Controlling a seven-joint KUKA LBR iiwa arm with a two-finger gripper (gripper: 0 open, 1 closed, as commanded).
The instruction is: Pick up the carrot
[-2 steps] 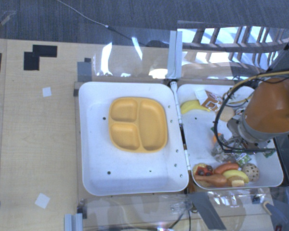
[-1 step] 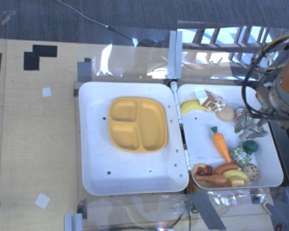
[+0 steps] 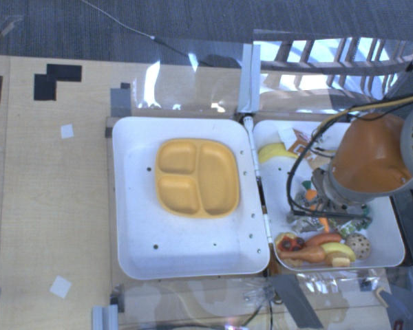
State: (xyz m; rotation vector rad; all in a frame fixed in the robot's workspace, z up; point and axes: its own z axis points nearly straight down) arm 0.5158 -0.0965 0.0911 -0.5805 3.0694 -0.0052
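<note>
The arm's orange band and grey wrist hang over the right bin. The gripper points down beneath them into the bin's front half, mostly hidden by the wrist. Just in front of it lies a heap of toy food. An orange-red elongated piece in that heap looks like the carrot, and a small orange bit shows right under the gripper. From this view I cannot make out whether anything is held.
The left bin holds a yellow three-compartment plate. In the right bin a yellow fruit lies at the back left. A tan piece, a yellow-green piece and a speckled ball crowd the front. Black cables loop beside the wrist.
</note>
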